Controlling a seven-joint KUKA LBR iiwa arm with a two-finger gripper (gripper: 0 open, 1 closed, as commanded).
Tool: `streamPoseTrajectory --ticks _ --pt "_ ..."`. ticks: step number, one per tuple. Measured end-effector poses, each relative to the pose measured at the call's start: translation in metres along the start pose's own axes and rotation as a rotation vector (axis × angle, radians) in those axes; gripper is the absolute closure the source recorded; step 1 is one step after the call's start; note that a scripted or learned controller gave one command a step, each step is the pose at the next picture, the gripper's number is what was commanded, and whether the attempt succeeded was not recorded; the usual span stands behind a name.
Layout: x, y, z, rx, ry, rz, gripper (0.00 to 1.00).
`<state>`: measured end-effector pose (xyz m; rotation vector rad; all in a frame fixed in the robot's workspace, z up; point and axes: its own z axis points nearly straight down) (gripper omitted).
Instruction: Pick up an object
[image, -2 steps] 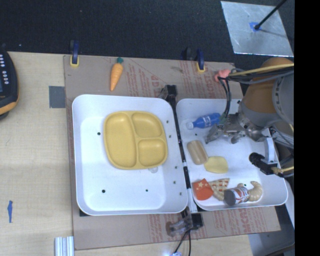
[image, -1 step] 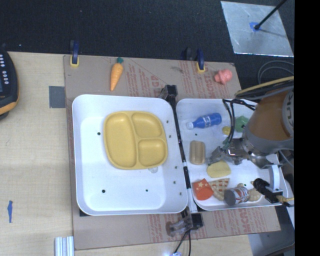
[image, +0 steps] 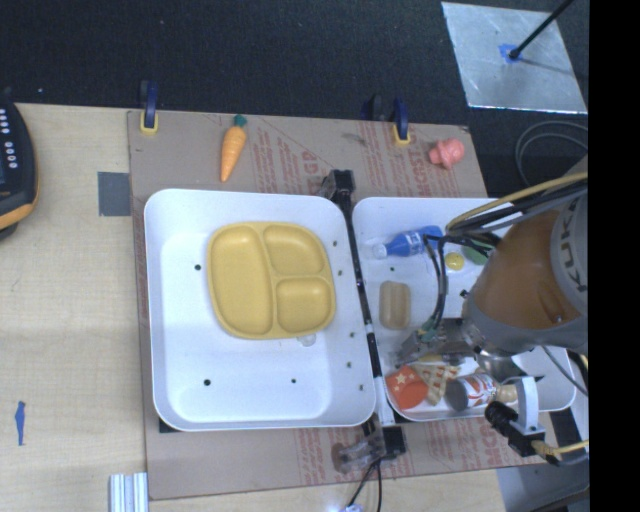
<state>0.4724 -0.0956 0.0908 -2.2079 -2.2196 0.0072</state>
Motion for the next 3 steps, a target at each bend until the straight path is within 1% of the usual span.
streamPoseTrajectory --ticks 1,2,3 --pt "-0.003 0.003 -0.011 -0.005 -0.004 -0.001 1.0" --pt "-0.029 0.003 -0.095 -0.014 -0.006 0.006 1.0" --pt "0.025 0.003 -0.101 -0.008 -0.003 -0.004 1.0"
